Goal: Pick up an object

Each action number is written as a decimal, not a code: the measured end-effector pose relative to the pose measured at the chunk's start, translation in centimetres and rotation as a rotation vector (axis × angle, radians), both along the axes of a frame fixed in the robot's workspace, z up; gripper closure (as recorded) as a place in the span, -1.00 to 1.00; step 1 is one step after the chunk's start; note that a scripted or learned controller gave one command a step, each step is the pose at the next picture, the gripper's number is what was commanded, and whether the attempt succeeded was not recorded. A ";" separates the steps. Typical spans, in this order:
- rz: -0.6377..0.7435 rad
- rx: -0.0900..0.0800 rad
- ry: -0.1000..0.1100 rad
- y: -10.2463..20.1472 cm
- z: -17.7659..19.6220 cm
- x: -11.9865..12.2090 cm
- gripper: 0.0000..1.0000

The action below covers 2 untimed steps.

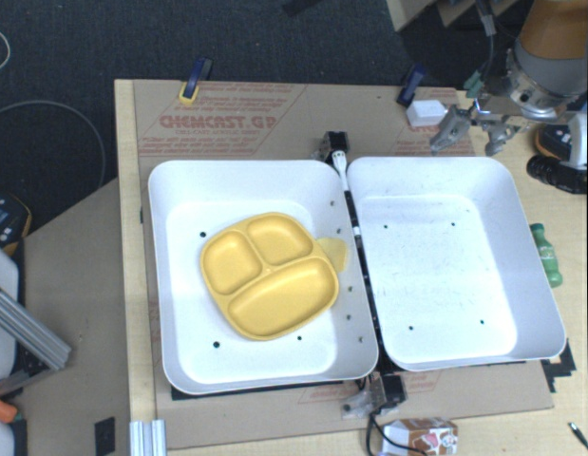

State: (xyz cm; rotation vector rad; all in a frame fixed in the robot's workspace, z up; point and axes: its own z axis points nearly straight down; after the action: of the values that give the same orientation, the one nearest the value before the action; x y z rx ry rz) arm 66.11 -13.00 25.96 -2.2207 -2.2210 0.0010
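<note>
We see the bench [303, 112] covered by a brown cardboard sheet printed with red lettering, and on it two shallow white bins set side by side, their inner rims touching along the centre line. The left bin [180, 350] holds the only object present. The right bin [521, 283] shows bare white floor with a few small dark dots.

The arm [555, 27] enters at the upper right corner, its orange band above a grey wrist section, and sits outside both bins, past the far right corner of the right bin.

The yellow divided plate [268, 275] lies flat in the middle of the left bin, turned at an angle, with two small compartments toward the far side and one long compartment toward the near side. A small pale yellow piece [333, 251] sits at its right edge, touching it or partly beneath it; we cannot tell which.

The gripper [474, 131] hangs above the cardboard just beyond the right bin's far rim, well apart from the plate. Its two fingers stand spread, with a visible gap between them and nothing in that gap.
</note>
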 end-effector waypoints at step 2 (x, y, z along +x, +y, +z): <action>0.007 0.003 -0.024 12.6 26.8 -13.8 -1.00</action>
State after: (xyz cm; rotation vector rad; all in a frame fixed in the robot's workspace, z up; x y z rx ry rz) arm 52.26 -0.43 52.73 -2.2230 -2.2390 -0.0290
